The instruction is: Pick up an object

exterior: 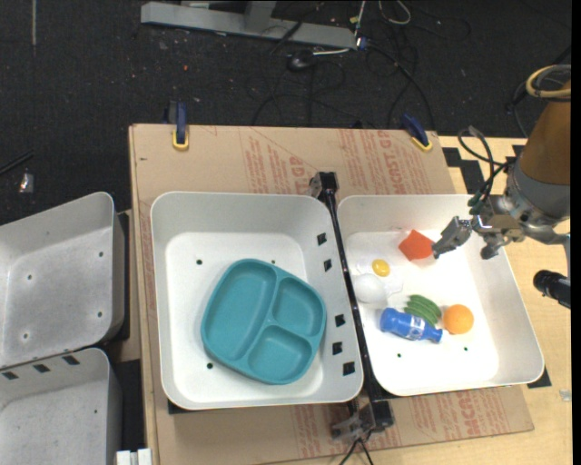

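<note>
You had a brown board point(245, 163) as the work surface, lying on a dark, speckled floor point(73, 82) with cables and a grey metal bar point(245, 25) at the far side. Two clamps, a blue and yellow one point(180, 125) on the left and another point(417, 130) on the right, gripped the board's far edge. Two spare white trays point(54, 272) sat off to the left of the board.

On the board, the left bin point(182, 227) held a teal divided plate point(263, 321), lying flat and slightly turned. The right bin point(508, 309) held the small things: an orange block point(416, 245) near the far wall, a white fried egg with a yellow yolk point(377, 280) beside the divider, a blue bottle point(410, 325) on its side, a green pod point(424, 307) touching it, and an orange ball point(458, 319) just to the right of those.

Your gripper point(472, 238) hung over the right bin's far right part, its fingers spread apart and holding nothing, one tip just beside the orange block.
</note>
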You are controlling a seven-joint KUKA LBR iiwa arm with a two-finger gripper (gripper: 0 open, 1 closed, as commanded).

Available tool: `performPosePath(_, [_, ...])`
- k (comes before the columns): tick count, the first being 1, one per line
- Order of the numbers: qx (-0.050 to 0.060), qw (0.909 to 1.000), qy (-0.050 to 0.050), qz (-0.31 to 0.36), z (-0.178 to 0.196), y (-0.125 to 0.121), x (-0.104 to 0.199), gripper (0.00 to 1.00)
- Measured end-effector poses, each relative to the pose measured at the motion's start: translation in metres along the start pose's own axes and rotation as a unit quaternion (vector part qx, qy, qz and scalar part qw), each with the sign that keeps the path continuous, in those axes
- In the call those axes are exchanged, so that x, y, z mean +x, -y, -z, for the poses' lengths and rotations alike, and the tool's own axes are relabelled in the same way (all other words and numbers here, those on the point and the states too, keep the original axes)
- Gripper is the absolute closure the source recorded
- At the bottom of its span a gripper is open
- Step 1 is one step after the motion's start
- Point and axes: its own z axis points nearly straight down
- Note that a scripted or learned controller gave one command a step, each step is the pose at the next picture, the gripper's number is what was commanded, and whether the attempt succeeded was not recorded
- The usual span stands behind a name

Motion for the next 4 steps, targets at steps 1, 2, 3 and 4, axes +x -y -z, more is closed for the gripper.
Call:
performPosePath(1, [-0.006, 1.0000, 0.001, 0.002, 0.007, -0.003, 0.001, 0.00])
performPosePath(2, [-0.004, 1.0000, 0.001, 0.000, -0.053, 0.003, -0.005, 0.00])
performPosePath(3, [-0.005, 1.0000, 0.001, 0.000, -0.097, 0.007, -0.004, 0.00])
performPosePath(4, [-0.005, 1.0000, 0.001, 0.000, -0.132, 0.007, -0.003, 0.00])
